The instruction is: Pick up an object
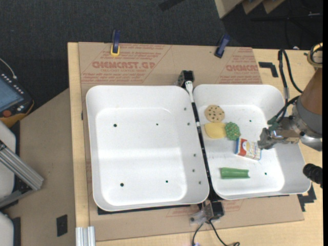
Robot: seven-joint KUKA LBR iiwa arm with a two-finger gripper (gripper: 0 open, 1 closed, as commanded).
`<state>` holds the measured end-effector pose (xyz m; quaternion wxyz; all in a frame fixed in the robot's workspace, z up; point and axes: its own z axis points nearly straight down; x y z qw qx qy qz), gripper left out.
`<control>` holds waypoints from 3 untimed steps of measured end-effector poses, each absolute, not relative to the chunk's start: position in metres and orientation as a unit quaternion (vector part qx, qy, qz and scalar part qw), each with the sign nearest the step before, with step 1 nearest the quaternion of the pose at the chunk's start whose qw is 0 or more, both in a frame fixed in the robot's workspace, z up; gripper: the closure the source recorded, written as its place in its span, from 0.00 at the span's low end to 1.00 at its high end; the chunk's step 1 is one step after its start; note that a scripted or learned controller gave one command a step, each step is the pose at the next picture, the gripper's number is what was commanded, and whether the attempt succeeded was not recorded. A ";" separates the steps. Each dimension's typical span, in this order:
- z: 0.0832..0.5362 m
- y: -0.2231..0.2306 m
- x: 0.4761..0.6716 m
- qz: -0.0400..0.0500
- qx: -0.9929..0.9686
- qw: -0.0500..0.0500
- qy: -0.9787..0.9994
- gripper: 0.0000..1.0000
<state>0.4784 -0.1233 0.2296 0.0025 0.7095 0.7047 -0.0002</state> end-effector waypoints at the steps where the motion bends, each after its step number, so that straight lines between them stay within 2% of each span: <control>1: 0.232 -0.064 0.489 0.001 0.705 0.001 0.709 1.00; 2: 0.285 -0.035 0.551 0.003 0.705 0.004 0.709 1.00; 3: 0.260 -0.091 0.505 -0.001 0.709 -0.002 0.705 1.00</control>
